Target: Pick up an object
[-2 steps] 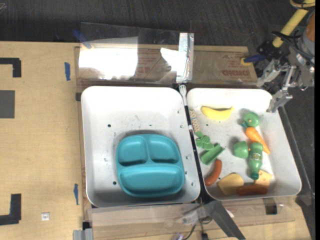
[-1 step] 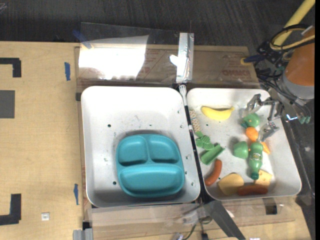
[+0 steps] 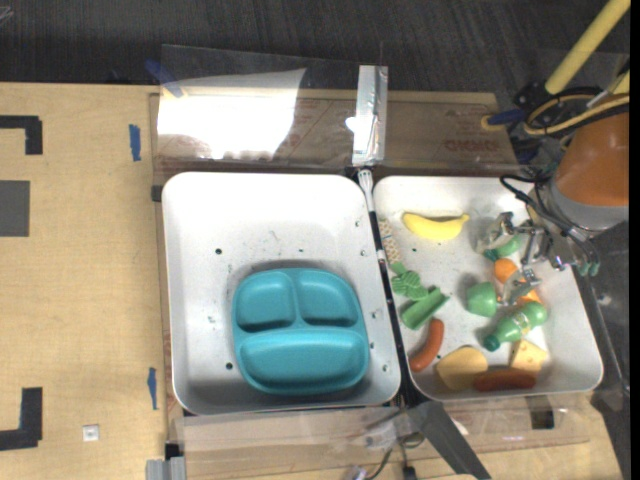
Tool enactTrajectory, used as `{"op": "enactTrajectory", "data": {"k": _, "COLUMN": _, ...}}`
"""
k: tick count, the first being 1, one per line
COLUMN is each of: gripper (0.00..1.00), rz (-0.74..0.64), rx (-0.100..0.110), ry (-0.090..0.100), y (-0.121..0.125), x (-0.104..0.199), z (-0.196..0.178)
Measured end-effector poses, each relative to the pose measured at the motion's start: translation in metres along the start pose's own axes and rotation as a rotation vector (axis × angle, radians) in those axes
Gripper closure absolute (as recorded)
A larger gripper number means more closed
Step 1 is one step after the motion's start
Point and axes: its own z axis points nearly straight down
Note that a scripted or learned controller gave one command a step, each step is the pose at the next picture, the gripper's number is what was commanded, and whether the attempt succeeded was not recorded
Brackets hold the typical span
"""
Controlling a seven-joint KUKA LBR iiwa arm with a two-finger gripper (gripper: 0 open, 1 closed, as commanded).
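Gripper [image 3: 517,251] low in right bin [image 3: 590,353] among toy food, finger state not discernible; banana [image 3: 435,226] lies near the bin's back edge, teal tray [image 3: 298,330] in left bin [image 3: 200,208].

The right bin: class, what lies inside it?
Inside the right bin lie a yellow banana, green pieces, a red sausage and more toy food. The gripper covers some pieces beneath it.

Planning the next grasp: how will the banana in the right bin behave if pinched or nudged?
The banana looks like glossy toy plastic, so probably light, stiff and somewhat slippery. Its curved shape suggests it may spin or rock when nudged. It lies apart from the other items, so a push should meet little resistance.
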Motion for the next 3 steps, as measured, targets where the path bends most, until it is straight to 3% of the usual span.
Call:
{"op": "enactTrajectory", "data": {"k": 1, "gripper": 0.00, "rz": 0.065, "rx": -0.001, "ry": 0.000, "y": 0.037, "x": 0.039, "z": -0.001}}
{"op": "enactTrajectory", "data": {"k": 2, "gripper": 0.00, "rz": 0.137, "rx": 0.001, "ry": -0.003, "y": 0.054, "x": 0.058, "z": -0.001}}
{"op": "enactTrajectory", "data": {"k": 3, "gripper": 0.00, "rz": 0.202, "rx": 0.000, "ry": -0.003, "y": 0.045, "x": 0.077, "z": -0.001}}
